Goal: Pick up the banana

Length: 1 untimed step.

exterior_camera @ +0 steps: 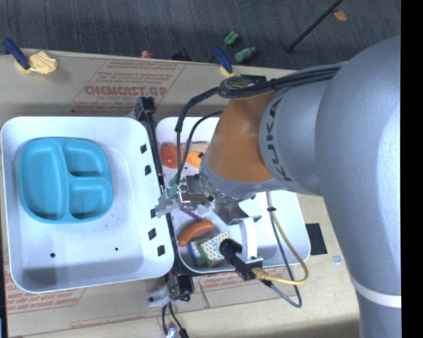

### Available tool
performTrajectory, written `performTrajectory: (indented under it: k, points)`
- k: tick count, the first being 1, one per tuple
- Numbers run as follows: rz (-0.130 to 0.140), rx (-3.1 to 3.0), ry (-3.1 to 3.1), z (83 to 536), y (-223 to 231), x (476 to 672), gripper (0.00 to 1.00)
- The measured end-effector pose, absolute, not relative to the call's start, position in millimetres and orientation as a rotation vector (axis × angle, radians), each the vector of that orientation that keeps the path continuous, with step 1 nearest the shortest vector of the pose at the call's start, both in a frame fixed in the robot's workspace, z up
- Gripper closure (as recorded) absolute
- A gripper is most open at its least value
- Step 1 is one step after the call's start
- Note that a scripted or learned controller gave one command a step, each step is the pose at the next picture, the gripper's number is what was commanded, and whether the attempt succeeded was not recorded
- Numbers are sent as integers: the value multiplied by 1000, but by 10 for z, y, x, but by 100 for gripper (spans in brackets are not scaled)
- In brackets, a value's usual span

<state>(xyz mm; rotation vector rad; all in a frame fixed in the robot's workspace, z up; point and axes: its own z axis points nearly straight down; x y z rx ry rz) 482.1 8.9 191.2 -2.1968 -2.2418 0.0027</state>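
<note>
Grey arm (324, 139) covering right bin (296, 238), blue tray (65, 179) in left bin (77, 266)

One fixed camera looks down slantwise on both bins (77, 273)

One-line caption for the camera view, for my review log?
KUKA arm reaches over the right bin, covering most of its contents; blue divided tray sits in the left bin.
</note>
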Motion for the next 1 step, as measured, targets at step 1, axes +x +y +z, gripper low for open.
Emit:
performTrajectory:
  k: [1]
  points:
    - [3,-2491,-1911,1913,538,4762,0]
